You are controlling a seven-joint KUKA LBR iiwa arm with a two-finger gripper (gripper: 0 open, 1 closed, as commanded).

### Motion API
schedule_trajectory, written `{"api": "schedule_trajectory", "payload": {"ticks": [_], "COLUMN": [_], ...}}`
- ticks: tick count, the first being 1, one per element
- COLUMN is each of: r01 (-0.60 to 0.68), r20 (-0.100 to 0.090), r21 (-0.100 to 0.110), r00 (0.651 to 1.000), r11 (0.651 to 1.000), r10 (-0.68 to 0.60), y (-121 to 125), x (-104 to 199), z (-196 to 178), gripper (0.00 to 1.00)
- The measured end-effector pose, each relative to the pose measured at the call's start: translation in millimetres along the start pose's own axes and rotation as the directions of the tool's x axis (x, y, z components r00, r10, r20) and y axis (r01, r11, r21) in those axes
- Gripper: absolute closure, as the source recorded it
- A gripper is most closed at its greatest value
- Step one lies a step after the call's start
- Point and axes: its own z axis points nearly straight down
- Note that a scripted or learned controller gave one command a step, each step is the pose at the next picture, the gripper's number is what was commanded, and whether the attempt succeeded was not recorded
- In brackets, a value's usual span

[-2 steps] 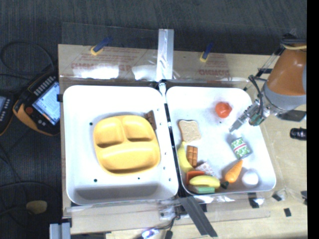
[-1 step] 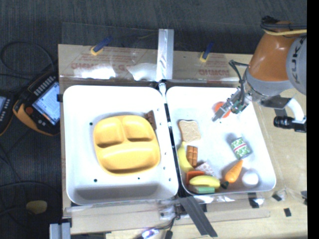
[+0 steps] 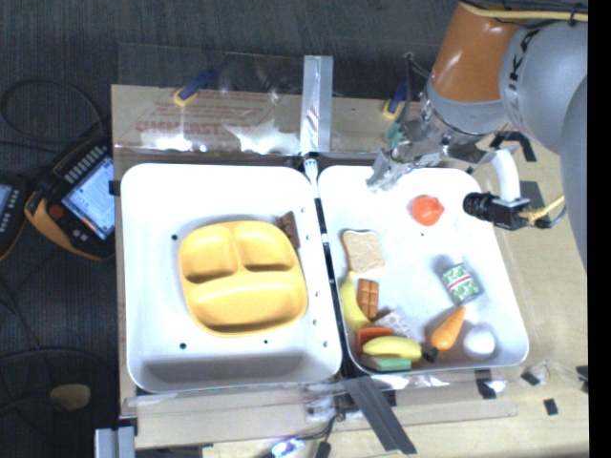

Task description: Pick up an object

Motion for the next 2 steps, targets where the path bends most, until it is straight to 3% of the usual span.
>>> {"api": "schedule_trajectory", "payload": {"ticks": [1, 2], "r01": [-0.001, 0.177], "r20": [0.001, -0.002], "r21": [0.0, 0.001], "r00": [1.0, 0.984], "r11": [1.0, 0.984], "r10": [0.001, -0.177], "y": [0, -82], "x": [-1, -43], "z": [0, 124], "gripper": [0.0, 0.0]}}
